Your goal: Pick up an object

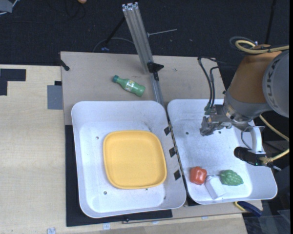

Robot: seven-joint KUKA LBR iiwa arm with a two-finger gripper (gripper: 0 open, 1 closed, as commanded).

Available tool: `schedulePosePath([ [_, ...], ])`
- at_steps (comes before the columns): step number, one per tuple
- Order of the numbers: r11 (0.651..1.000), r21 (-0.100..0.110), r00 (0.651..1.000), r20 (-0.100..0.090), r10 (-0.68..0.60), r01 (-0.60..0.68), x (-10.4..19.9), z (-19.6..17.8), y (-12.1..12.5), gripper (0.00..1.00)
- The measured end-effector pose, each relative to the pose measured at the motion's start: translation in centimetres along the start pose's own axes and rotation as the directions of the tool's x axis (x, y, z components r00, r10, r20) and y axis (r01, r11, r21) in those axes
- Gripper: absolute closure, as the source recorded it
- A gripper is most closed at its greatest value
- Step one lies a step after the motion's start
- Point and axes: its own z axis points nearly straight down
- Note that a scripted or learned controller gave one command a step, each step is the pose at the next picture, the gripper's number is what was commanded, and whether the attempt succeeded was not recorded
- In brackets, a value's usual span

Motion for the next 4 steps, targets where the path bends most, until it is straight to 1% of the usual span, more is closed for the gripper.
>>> schedulePosePath([
  [1, 1.0, -0.001, 1.0, 0.0, -0.001, 0.001, -0.1, -5.2, 0.1, 1.0],
  [2, 1.0, 0.002, 1.0, -0.001, -0.004, 0.004, 5.2, -6.1, -0.6, 1.0],
  [3, 1.0, 0.003, 1.0, -0.002, -0.005, 0.005, 10.4, -7.0, -0.5, 1.0],
  [4, 1.0, 0.005, 1.0, -0.001, -0.004, 0.004, 15.2, -5.7, -0.3, 1.0],
])
